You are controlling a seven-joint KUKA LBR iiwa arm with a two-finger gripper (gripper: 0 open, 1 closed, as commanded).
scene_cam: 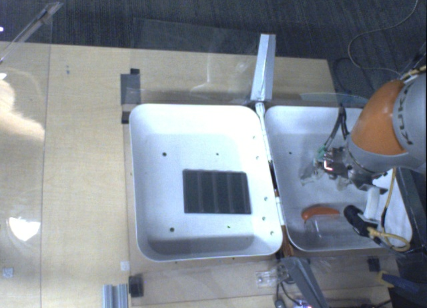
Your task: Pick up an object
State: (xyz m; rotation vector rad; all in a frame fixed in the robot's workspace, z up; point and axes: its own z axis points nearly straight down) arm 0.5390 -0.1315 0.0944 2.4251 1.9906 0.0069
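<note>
Pincer (325, 165) low in right bin (293, 133) — wooden bench (73, 187), dark carpet (167, 0).

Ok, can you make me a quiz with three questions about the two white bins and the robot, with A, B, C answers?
1. Where is the orange object?
A. left bin
B. right bin
C. on the floor

2. How many white bins sit on the bench?
A. one
B. two
C. four

3. What is the dark ribbed rectangle doing?
A. lying flat in the left bin
B. hanging from the arm
C. leaning on the right bin's wall

Answers:
1 B, it lies near the front of the right bin.
2 B, two bins sit side by side.
3 A, it lies flat on the floor of the left bin.
</note>
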